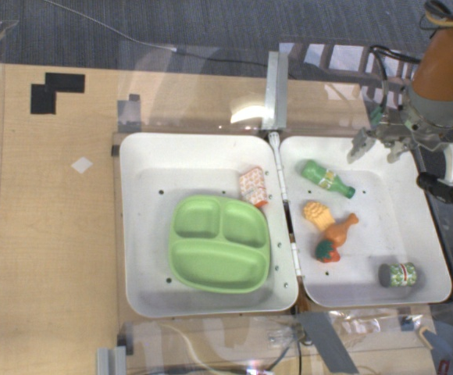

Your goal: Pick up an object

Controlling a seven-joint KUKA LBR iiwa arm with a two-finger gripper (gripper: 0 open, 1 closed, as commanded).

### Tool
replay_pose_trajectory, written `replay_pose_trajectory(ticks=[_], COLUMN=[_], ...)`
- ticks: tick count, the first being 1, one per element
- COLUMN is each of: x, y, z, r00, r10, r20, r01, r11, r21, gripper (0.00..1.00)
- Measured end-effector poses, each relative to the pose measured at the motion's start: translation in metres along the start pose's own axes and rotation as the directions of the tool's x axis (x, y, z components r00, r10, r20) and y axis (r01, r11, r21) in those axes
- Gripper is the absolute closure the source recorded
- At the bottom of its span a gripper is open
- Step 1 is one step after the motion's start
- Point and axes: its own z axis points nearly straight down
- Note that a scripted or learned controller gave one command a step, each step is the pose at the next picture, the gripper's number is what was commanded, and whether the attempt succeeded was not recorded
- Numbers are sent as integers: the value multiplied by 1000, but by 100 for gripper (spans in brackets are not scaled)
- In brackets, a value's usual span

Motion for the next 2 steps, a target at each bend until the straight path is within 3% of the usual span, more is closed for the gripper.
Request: replay_pose_trajectory(ticks=[1, 2], x=[33, 33], y=[-96, -94], z=[94, 82], r00=[1000, 1000], r10=[3, 3], r20=[0, 0], r01=[-3, -3], r11=[1000, 1000], r21=[-1, -5], gripper=[0, 100])
